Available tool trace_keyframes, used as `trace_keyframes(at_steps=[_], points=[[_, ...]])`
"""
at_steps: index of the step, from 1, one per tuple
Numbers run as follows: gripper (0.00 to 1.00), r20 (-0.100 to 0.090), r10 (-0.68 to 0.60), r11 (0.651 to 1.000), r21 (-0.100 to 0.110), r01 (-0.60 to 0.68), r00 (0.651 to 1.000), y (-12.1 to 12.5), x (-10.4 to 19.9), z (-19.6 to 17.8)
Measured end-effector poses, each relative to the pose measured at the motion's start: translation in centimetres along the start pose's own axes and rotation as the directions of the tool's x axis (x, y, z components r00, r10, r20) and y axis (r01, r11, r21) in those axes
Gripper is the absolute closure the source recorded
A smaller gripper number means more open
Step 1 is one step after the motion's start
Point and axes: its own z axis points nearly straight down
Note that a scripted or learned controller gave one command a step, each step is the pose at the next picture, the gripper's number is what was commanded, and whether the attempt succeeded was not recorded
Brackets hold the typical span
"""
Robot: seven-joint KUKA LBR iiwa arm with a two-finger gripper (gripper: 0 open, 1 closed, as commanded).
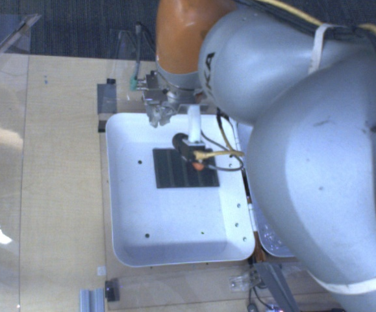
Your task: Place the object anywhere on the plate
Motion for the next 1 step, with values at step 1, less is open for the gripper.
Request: trace_keyframes(at_steps=[1], points=[[0.00, 0.000, -0.001, 1.000, 0.001, 0.001, 1.000, -0.01, 0.02, 0.01]])
